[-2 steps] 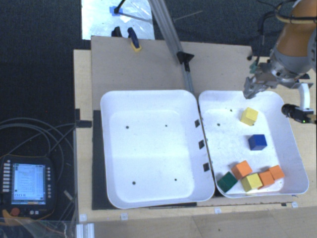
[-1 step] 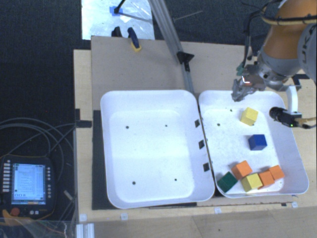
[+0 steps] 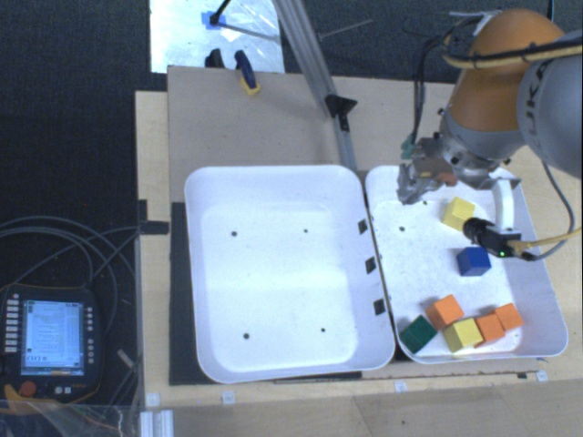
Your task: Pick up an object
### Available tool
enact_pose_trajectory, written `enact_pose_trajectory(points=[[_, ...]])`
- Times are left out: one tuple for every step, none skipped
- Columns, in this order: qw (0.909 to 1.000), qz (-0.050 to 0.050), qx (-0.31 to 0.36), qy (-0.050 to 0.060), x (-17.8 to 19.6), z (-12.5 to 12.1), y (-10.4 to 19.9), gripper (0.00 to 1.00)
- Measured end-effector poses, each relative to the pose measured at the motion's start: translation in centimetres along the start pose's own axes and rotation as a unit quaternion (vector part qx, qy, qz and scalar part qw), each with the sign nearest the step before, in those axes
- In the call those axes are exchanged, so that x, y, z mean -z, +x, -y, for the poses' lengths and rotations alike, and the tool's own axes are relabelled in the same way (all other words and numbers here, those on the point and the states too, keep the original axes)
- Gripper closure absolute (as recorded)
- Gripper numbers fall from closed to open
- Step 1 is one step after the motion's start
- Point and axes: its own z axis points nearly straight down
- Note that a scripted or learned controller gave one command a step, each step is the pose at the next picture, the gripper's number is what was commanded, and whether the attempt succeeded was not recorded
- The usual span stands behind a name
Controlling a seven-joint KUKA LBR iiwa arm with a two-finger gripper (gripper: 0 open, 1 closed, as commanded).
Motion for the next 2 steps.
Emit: enact_pose_trajectory(points=[[1.0000, 0.000, 0.001, -0.001, 1.2, 2.4, 5.4, 1.00], [1.0000, 0.000, 0.001, 0.000, 1.3, 4.9, 11.2, 1.00]])
